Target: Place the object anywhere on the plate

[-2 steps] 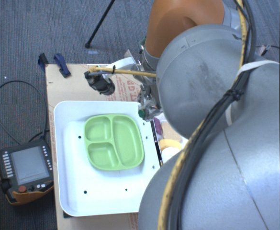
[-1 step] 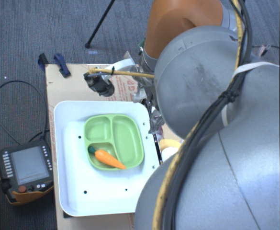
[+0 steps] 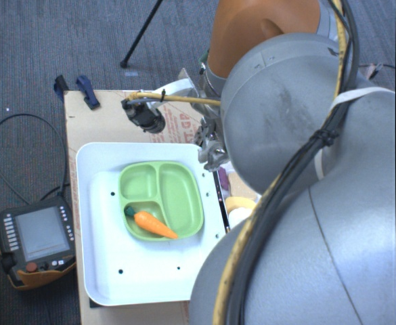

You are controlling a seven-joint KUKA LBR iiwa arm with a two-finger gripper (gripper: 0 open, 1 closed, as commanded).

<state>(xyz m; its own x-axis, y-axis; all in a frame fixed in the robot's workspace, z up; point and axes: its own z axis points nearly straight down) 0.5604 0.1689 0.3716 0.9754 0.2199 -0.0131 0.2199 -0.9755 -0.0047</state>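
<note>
A green plate (image 3: 162,199) with three compartments lies in the left white bin (image 3: 103,263). An orange toy carrot (image 3: 154,225) with a dark green top rests in the plate's near-left compartment, its tip pointing right. My gripper (image 3: 211,153) hangs over the bin's far right corner, above and to the right of the plate, apart from the carrot. The large grey arm hides most of the right bin.
A pale yellow and white object (image 3: 239,208) and a purple item (image 3: 223,180) peek out of the right bin beside the arm. Two blue clamps (image 3: 86,91) sit at the bench's far left corner. A teach pendant (image 3: 38,238) lies on the floor at left.
</note>
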